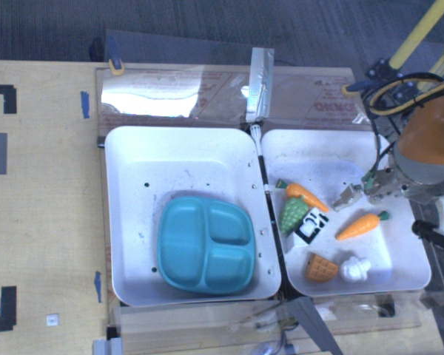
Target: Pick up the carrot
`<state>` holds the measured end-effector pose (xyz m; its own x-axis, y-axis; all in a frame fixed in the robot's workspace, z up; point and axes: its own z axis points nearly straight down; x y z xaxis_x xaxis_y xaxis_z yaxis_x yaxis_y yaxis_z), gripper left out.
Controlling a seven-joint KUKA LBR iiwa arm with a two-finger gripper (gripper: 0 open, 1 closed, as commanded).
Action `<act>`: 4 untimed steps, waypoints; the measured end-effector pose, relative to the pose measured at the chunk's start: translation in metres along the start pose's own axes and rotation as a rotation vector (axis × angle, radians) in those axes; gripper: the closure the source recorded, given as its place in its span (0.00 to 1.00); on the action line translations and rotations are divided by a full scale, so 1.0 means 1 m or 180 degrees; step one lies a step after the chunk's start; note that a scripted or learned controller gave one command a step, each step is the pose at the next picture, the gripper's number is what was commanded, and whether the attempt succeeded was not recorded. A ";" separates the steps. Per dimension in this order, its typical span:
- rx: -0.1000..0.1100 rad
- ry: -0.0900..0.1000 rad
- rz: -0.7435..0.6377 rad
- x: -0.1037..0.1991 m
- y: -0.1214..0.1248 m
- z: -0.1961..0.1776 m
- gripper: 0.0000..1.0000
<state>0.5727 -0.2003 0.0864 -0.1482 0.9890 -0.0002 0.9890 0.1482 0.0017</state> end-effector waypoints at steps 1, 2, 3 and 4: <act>-0.0016 0.0019 -0.0586 0.000 -0.070 -0.002 0.00; -0.0014 -0.0005 -0.0375 0.032 -0.087 -0.001 0.00; -0.0021 -0.0007 -0.1155 0.110 -0.061 -0.002 0.00; -0.0030 -0.0011 -0.1204 0.135 -0.024 -0.103 0.00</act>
<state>0.5291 -0.0705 0.1889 -0.5029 0.8643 -0.0059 0.8642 0.5030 0.0100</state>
